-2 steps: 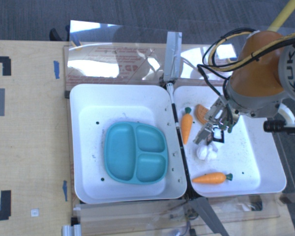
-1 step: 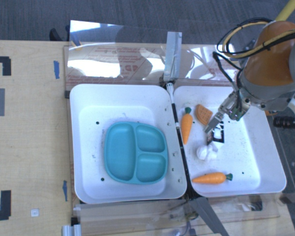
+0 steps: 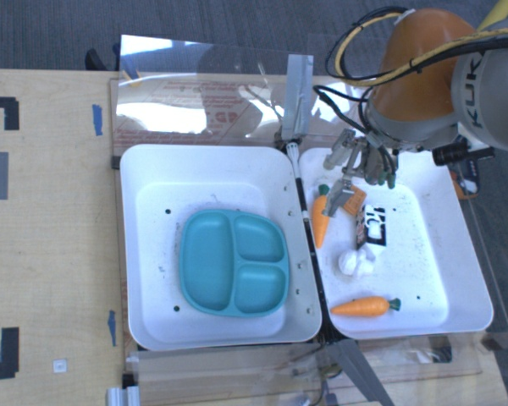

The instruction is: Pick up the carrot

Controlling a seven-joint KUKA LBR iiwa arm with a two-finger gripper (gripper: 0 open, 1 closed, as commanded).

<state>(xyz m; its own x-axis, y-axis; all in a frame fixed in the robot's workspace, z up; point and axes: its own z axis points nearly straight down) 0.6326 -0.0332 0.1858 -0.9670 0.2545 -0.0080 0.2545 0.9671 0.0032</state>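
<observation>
Two carrots lie in the right bin (image 3: 457, 311). One carrot (image 3: 321, 219) lies against the bin's left wall, green top toward the back. The other carrot (image 3: 361, 307) lies flat near the front edge, green top to the right. My gripper (image 3: 349, 174) hangs over the back left of this bin, just right of and above the first carrot's top. Its fingers are open and nothing is between them. A small orange-brown piece (image 3: 350, 200) sits right below the fingertips.
A black-and-white packet (image 3: 373, 227) and a white lumpy item (image 3: 355, 263) lie mid-bin between the two carrots. The left bin (image 3: 144, 184) holds a teal divided plate (image 3: 234, 261). A clear plastic sheet (image 3: 195, 100) lies behind the bins.
</observation>
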